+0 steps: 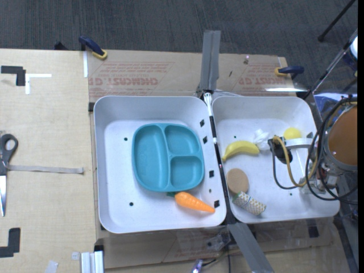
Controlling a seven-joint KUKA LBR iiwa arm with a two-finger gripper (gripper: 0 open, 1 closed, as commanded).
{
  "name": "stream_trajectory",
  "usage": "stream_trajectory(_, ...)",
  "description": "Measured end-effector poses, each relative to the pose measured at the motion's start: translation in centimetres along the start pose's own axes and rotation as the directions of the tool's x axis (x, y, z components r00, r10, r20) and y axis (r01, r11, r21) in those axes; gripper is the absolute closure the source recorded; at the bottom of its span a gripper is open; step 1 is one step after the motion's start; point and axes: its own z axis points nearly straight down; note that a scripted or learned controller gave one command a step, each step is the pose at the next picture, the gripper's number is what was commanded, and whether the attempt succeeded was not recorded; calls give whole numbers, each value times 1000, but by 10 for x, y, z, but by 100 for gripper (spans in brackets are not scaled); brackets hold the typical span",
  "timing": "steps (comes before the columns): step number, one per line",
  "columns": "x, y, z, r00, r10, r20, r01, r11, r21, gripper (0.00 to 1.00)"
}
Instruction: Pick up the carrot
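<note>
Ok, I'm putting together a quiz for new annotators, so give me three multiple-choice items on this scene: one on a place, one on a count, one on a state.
1. Where is the carrot?
A) in the view's left bin, at the plate edge
B) on the plate
C) in the right bin

2. How many compartments has the teal plate?
A) two
B) three
C) four

3. How does the carrot lie?
A) upright
B) hanging in the air
C) flat on the bin floor

Answers: 1 A, it lies just off the plate's near rim; 2 B, one long and two smaller; 3 C, it rests on its side, with the arm far off.
</note>
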Motion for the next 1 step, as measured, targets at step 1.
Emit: stream_trajectory(1, 1, -3, -9, 1000, 3, -2, -3, 1000, 5, 100)
